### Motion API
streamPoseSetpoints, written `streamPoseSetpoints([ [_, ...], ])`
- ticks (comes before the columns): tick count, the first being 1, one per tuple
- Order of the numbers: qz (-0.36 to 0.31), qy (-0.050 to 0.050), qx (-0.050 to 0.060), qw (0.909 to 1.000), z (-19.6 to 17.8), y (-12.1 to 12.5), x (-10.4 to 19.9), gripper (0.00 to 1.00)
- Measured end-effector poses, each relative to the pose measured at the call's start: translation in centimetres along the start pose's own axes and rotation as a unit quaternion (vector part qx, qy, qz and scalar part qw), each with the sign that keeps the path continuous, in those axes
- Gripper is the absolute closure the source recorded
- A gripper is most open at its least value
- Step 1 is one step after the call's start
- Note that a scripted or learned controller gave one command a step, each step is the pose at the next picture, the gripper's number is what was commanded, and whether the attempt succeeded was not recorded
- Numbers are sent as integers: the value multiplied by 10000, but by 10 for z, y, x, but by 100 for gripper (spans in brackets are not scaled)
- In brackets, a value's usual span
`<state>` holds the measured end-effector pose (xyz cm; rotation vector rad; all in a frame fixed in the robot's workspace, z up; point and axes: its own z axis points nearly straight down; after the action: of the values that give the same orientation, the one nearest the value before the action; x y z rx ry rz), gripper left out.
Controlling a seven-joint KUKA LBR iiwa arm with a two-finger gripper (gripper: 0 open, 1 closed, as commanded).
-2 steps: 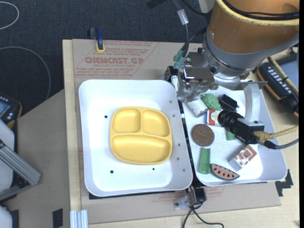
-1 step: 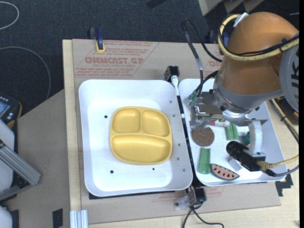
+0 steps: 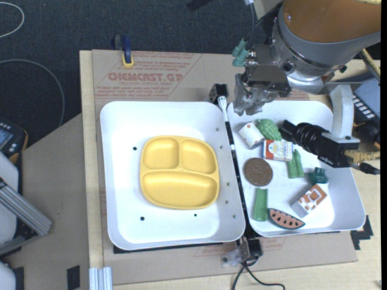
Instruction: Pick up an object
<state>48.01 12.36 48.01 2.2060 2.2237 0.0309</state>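
Because the toys lie crowded in the right bin (image 3: 347, 213), the gripper (image 3: 249, 104) hangs over that bin's far left corner, just above a small white block (image 3: 248, 133). Whether it is open or closed I cannot tell. The left bin (image 3: 118, 162) holds 1 yellow divided plate (image 3: 179, 171).

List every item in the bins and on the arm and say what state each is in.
Yellow divided plastic plate: lying flat in the left bin, nothing in its compartments.
Brown round cookie: lying flat in the right bin.
Watermelon slice toy: lying flat near the front rim.
Green cylinder stick: lying down.
Tool: above the right bin's back edge.
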Motion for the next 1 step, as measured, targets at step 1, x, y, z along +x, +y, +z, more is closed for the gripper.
streamPoseSetpoints([
  [1, 99, -60, 169, 9998, 128, -6, -103, 100],
])
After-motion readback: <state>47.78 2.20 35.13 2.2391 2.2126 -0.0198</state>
